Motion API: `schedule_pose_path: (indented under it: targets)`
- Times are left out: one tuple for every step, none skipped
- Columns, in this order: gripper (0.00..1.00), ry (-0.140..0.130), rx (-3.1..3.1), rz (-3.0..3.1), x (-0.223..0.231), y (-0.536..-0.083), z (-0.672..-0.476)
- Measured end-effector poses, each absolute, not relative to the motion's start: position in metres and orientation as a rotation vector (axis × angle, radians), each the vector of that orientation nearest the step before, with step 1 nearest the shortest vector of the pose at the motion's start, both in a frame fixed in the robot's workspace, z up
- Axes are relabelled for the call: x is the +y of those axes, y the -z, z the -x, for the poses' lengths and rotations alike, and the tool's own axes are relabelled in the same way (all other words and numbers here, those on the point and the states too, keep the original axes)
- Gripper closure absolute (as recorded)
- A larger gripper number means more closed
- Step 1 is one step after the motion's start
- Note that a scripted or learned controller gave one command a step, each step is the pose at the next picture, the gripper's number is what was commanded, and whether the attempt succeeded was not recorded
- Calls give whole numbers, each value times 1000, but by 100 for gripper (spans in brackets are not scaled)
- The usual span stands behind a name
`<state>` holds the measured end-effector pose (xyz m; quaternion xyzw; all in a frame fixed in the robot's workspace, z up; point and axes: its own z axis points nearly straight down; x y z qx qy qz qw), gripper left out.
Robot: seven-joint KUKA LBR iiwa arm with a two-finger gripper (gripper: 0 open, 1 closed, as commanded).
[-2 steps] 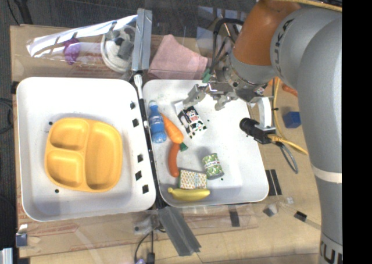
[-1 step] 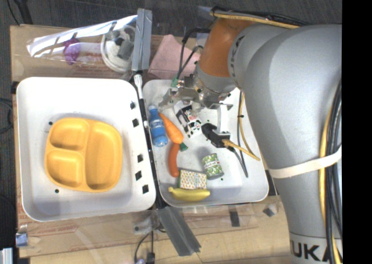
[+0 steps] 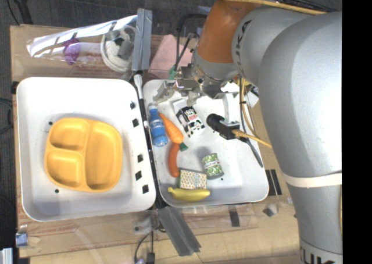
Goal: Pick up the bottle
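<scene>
Tool (image 3: 181, 84) state I cannot tell; it hovers beyond my slim, blue-labelled plastic bottle (image 3: 156, 127) beside a tapered carrot (image 3: 172, 131).

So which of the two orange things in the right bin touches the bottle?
The carrot, with its green tip. It lies against the blue bottle; the other orange piece lies below it, apart.

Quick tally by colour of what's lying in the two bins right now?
Yellow: 2, tray, banana
Orange: 2, carrot, second carrot
Blue: 1, bottle
Green: 1, can
Black and white: 1, cow toy
Patterned: 1, box
Total: 8
</scene>
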<state>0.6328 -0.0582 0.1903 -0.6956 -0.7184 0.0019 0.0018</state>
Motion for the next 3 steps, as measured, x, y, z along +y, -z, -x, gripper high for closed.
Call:
schedule_pose_path:
  targets:
    - [0, 15, -2307, 2146, -86, -112, -617]
    - [0, -8, -2183, 2250, -92, -89, -578]
    - [100, -15, -2184, 2244, -92, -96, -577]
